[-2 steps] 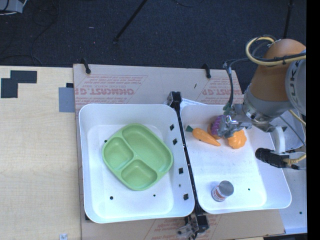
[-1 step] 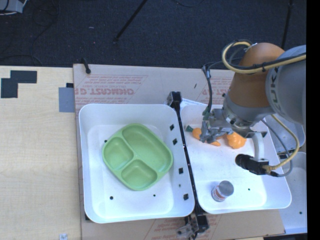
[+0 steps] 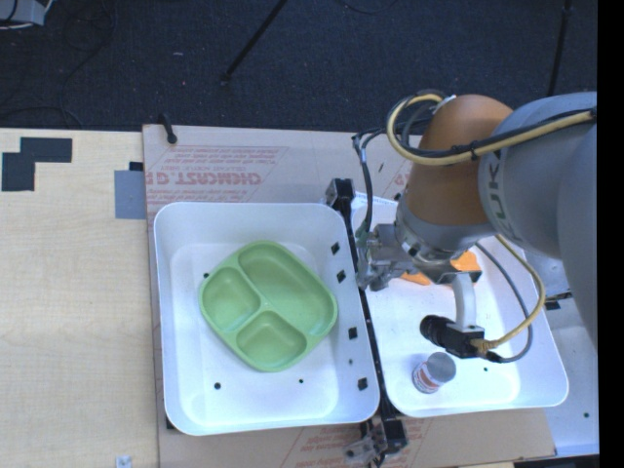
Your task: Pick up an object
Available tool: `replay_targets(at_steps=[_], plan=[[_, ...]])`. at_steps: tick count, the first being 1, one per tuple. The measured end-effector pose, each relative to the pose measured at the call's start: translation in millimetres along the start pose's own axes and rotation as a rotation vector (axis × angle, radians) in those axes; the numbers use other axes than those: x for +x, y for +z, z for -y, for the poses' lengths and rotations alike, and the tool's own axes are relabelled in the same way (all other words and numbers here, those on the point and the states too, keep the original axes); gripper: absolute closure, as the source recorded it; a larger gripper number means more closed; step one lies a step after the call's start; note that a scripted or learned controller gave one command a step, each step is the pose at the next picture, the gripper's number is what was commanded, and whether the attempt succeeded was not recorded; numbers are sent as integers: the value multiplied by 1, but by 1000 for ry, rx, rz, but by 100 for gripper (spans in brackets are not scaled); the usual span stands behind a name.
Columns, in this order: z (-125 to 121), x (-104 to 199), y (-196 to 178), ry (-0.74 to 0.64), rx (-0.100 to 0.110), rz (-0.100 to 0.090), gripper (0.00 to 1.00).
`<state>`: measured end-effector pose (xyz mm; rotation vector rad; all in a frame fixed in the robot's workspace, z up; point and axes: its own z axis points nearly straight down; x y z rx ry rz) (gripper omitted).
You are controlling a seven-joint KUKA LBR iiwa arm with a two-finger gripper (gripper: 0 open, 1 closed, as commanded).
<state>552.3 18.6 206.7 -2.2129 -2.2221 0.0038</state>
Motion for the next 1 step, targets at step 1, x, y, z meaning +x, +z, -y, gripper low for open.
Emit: replay_targets(at_steps=[1], plan=[[7, 52, 5, 0, 0, 1, 100]])
